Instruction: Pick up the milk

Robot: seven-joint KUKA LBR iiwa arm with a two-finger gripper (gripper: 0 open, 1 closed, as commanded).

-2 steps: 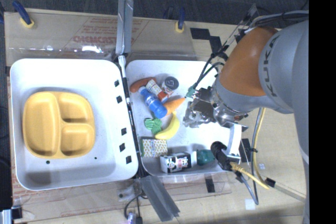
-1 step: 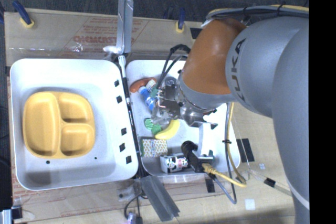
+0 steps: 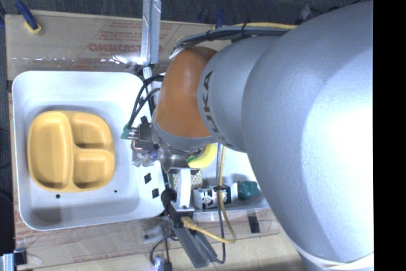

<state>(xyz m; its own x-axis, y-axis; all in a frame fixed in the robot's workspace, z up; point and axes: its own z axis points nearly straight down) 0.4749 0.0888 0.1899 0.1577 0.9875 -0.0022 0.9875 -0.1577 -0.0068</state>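
The gripper (image 3: 151,150) hangs under the orange-banded wrist, over the wall where the two bins meet. The wrist hides it from above, so I cannot tell whether it is apart or together. Nothing can be seen clamped in it.

Just beside it, peeking from under the wrist in the right bin (image 3: 244,207), is a small rounded yellow thing (image 3: 203,159). Past that, along the right bin's lower edge, lies what I take for the milk (image 3: 233,192). It is a pale bottle on its side with a dark-printed label at the end toward the gripper and a green cap at the far end. It rests on the bin floor, near the gripper but apart from it. The arm covers the rest of that bin.

The left bin (image 3: 124,200) holds a yellow tray (image 3: 70,149) with three compartments, set toward its left edge and well apart from the gripper.

By my judgement the step in hand is the approach, and the milk is not yet grasped. The next move calls for shifting toward the right bin's lower edge until the gripper stands over the bottle's body. It should then turn to close across the narrow width, not along the length, and descend. The bin's edge is close, the yellow thing lies nearby, and a round bottle may roll, so the descent needs to be centred.
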